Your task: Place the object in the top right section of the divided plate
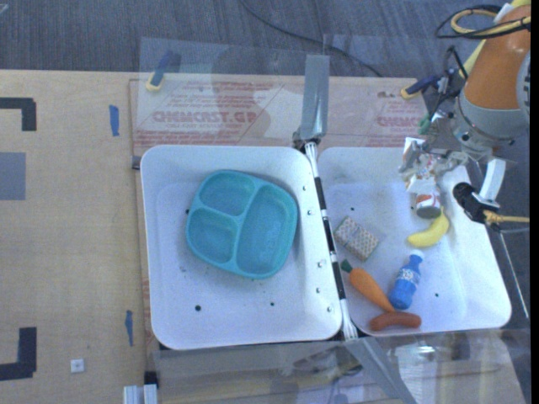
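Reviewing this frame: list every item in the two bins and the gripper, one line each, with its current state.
divided plate: upright in the left bin, all sections bare.
banana: lying in the right bin, just below the gripper.
carrot: lying flat, right bin.
blue bottle: on its side, right bin.
sausage: lying flat at the bin's near edge.
patterned block: resting flat, right bin.
gripper: low over the right bin; grasp unclear.

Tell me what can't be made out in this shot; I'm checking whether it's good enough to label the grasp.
- Gripper, camera view: blurred against clutter, so its state is unclear.
- Small item below the gripper: too small and blurred to identify.
- Arm: cut off by the right and top edges.
- Right bin: its near rim is hazed by a clear sheet.
- Divided plate: fully seen.
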`<state>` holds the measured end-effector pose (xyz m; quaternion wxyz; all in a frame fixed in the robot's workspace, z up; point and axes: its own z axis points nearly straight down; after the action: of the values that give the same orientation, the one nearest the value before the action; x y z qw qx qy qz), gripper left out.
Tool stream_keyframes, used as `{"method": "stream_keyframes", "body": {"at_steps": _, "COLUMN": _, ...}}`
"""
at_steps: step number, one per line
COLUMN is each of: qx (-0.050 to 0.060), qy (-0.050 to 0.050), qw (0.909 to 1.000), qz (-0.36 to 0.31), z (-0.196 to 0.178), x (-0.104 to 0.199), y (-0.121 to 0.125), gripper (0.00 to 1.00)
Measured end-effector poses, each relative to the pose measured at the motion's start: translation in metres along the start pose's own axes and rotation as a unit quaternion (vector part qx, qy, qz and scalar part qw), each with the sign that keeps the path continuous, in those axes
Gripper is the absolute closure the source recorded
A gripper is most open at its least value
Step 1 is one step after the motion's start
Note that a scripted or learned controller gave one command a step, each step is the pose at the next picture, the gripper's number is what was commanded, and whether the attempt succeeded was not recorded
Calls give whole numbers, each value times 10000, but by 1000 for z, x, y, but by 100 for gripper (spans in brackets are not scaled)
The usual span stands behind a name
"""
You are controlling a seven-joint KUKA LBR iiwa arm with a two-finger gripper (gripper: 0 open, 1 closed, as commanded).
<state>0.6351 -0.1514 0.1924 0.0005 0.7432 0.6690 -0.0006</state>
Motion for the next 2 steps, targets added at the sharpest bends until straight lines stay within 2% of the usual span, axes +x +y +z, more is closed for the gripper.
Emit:
{"method": "stream_keyframes", "body": {"at_steps": 1, "qx": -8, "qy": 8, "qw": 9988, "qz": -493, "z": -25, "x": 102, "y": -8, "gripper": 100}}
{"method": "stream_keyframes", "body": {"at_steps": 2, "qx": -6, "qy": 8, "qw": 9911, "qz": -1329, "z": -40, "x": 162, "y": -22, "gripper": 100}}
